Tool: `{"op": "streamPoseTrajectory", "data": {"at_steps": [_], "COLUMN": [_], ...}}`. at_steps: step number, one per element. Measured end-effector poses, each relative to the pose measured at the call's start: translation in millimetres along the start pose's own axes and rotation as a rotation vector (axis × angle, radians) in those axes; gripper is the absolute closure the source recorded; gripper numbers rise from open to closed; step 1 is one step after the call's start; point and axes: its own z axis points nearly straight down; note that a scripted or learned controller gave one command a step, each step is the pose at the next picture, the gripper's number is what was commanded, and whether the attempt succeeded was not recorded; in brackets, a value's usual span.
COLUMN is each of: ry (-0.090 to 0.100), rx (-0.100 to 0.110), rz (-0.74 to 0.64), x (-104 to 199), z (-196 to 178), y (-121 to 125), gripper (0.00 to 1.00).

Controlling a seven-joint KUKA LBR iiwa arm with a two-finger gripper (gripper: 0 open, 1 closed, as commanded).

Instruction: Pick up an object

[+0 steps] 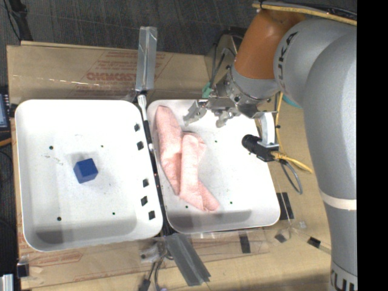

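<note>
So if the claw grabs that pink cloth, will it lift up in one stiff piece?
Probably not. The pink cloth lies folded and rumpled along the left side of the right bin, so it looks soft and would likely droop from the gripper. It also looks light, and a pinch might catch just one fold.
</note>
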Motion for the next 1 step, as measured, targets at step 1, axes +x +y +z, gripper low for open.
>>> {"op": "streamPoseTrajectory", "data": {"at_steps": [1], "ry": [0.0], "rx": [-0.001], "rz": [-0.028], "x": [-15.4], "z": [127.3], "y": [10.5], "gripper": [0.0]}}
